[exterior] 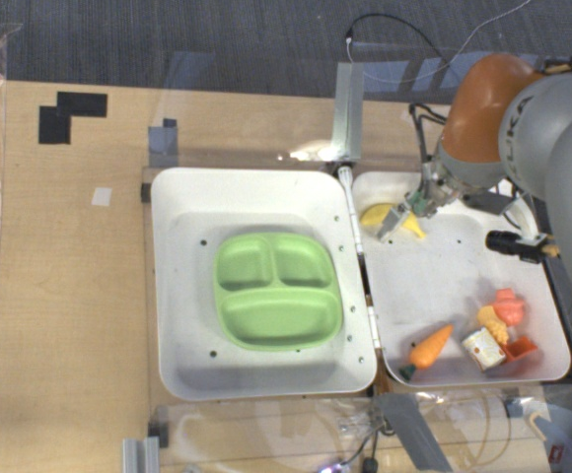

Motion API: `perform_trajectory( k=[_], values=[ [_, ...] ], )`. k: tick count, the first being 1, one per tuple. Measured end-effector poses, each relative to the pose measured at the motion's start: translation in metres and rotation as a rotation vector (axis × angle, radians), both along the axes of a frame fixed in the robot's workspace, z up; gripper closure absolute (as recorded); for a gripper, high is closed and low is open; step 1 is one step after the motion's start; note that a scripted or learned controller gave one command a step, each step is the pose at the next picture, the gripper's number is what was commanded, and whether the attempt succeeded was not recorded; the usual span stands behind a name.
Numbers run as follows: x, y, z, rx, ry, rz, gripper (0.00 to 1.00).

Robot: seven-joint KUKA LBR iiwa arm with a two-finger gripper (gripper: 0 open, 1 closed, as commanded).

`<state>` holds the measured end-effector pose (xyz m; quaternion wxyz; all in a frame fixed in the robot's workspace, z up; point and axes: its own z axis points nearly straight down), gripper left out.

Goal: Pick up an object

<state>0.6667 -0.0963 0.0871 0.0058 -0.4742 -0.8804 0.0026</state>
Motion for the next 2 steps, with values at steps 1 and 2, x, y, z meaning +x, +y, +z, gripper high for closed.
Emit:
perform_trajectory(
  k=[1, 2],
  values=[
    [0.005, 0.002, 0.015, 0.0, -0.023, 0.003, 1.0],
    [0.004, -0.003, 0.003, 0.0, -0.017, -0.033, 1.0]
  ],
)
